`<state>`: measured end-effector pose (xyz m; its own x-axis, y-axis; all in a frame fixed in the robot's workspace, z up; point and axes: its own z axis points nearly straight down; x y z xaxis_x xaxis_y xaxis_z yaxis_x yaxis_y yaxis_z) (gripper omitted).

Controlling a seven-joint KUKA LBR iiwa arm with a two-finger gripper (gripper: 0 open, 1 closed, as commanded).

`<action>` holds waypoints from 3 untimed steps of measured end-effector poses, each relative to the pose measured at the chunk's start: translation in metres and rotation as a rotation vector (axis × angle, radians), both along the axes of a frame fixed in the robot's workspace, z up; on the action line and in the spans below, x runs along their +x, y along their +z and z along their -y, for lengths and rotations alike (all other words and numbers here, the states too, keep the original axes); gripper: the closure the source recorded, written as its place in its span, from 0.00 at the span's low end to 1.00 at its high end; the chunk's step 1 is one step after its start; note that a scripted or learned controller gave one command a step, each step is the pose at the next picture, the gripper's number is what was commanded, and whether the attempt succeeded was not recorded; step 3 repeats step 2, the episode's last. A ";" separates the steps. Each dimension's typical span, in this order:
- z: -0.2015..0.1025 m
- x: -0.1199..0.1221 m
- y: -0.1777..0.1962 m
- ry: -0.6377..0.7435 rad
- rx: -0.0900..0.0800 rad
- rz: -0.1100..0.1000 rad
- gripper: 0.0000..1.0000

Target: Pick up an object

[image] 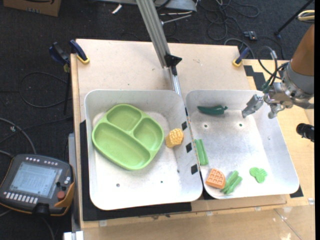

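Nothing had been lifted yet, as far as I could judge. Over the right bin's point(280, 134) far right corner hung the claw point(262, 106), fingers spread wide and bare. Closest to it lay the dark green pepper point(212, 110), at the far side; the waffle point(215, 177) and the green bits sat near the front edge, all untouched

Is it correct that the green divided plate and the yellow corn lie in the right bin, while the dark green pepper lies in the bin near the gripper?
Not quite. In the camera view, the green divided plate and the yellow corn lie in the left bin, not the right one. The dark green pepper does lie in the right bin, near the gripper.
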<state>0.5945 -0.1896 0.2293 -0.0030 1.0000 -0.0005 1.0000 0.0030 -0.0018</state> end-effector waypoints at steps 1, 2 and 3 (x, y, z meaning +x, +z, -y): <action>0.016 0.030 0.007 0.001 -0.001 0.006 0.00; 0.022 -0.037 -0.090 -0.007 0.003 -0.009 0.00; 0.022 -0.037 -0.090 -0.007 0.003 -0.009 0.00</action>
